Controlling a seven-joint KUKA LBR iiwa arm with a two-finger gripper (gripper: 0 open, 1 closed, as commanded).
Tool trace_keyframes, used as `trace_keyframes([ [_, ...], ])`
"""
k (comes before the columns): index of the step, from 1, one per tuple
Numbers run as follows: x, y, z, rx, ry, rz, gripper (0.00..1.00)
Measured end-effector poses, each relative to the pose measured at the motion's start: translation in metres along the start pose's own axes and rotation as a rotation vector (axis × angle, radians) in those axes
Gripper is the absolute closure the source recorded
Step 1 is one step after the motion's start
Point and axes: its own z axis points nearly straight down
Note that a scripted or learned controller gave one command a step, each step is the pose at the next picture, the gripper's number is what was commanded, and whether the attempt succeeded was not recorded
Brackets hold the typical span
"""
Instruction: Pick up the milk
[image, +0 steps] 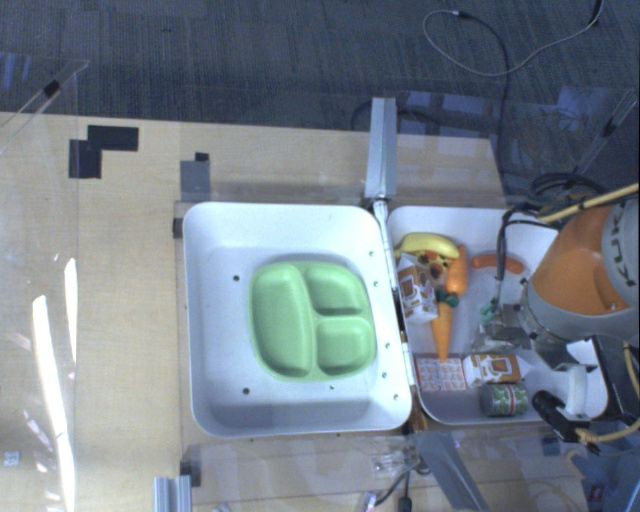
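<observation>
1. Here, right bin (430, 405) as landmark: milk (415, 289), a small carton, lies along its left wall, just below the banana (428, 244) at the bin's top.
2. Hand (497, 322) sits over the bin's right half, well apart from the milk, carrot (446, 315) between them. Whether the hand is closed or apart: cannot tell, it's too blurred.
3. Can (503, 400) and flat box (441, 374) near the bin's bottom edge, below the hand.
4. Green tray (312, 318) lies in left bin (215, 400), beside the right bin.
</observation>
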Motion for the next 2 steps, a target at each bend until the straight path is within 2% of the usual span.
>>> trace_keyframes([
  [1, 0.0000, -0.0001, 0.0000, 0.000, 0.000, 0.000, 0.00],
  [2, 0.0004, 0.0022, -0.0089, -0.001, 0.001, -0.003, 1.00],
])
